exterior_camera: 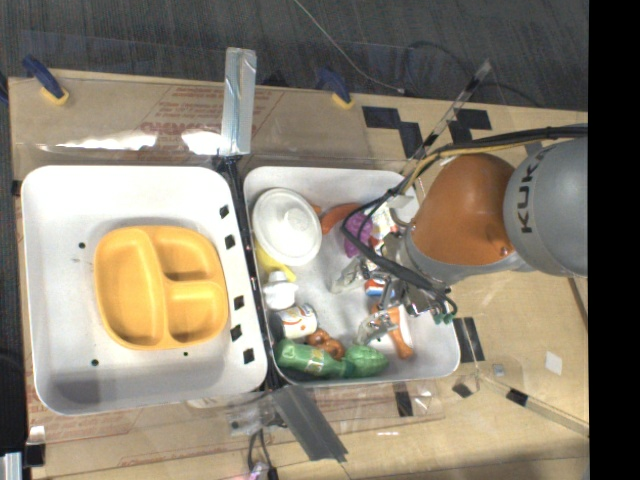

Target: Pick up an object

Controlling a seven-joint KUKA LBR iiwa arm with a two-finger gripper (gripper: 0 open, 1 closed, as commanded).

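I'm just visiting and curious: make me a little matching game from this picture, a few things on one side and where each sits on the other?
Things:
1. yellow divided tray
2. white bowl
3. green toy
4. gripper

Places:
A. near edge of the right bin
B. lowered among the clutter in the right bin
C. alone in the left bin
D. far left corner of the right bin

Pairs: 1-C, 2-D, 3-A, 4-B

You see a grey arm (555, 208) with rounded, smooth casing and dark "KU" lettering on its side. An orange band (465, 223), domed and glossy, sits above the wrist. Black cables (400, 268) loop around the wrist, and thin black hoses run along the arm's top.
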